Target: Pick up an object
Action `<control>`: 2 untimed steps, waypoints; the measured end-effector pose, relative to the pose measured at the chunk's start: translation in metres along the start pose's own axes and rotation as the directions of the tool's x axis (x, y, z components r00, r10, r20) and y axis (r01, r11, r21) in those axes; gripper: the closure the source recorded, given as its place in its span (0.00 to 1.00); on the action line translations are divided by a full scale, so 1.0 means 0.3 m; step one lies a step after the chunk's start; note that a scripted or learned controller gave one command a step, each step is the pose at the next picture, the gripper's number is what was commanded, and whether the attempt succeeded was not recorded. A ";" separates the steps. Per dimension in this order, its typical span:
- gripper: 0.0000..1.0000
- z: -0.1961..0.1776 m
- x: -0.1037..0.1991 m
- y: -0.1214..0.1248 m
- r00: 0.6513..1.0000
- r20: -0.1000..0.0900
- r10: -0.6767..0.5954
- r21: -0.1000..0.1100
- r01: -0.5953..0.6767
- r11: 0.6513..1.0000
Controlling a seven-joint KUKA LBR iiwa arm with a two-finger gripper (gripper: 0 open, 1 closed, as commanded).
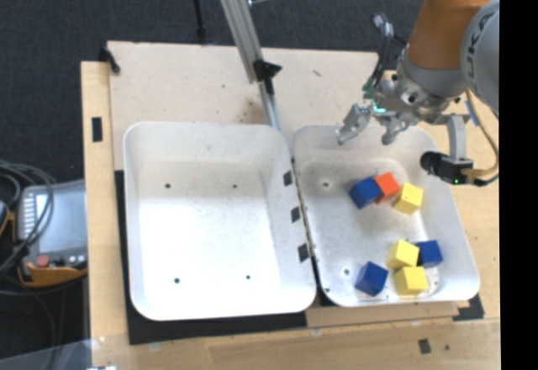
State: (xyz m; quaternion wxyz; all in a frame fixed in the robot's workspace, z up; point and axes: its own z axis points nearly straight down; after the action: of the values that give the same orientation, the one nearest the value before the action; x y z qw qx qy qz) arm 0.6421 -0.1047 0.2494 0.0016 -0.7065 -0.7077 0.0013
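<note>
hovering with fingers apart, the gripper hangs above the blue cube, not touching.

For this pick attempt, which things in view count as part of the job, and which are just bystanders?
Job:
gripper
right bin
blue cubes
orange cube
yellow cubes

Lying about:
left bin
aluminium rail
handheld controller

Bare floor left of the blocks (right bin).
</note>
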 end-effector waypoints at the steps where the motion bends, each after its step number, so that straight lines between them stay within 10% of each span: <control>1: 0.00 -0.009 0.000 0.003 1.000 0.001 -0.001 -0.005 0.001 1.000; 2: 0.00 0.197 0.013 0.000 1.000 0.002 0.001 0.000 -0.001 1.000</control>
State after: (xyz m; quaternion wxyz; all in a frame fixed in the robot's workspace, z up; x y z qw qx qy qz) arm 0.6418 -0.1006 0.1904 0.0009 -0.7069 -0.7073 0.0020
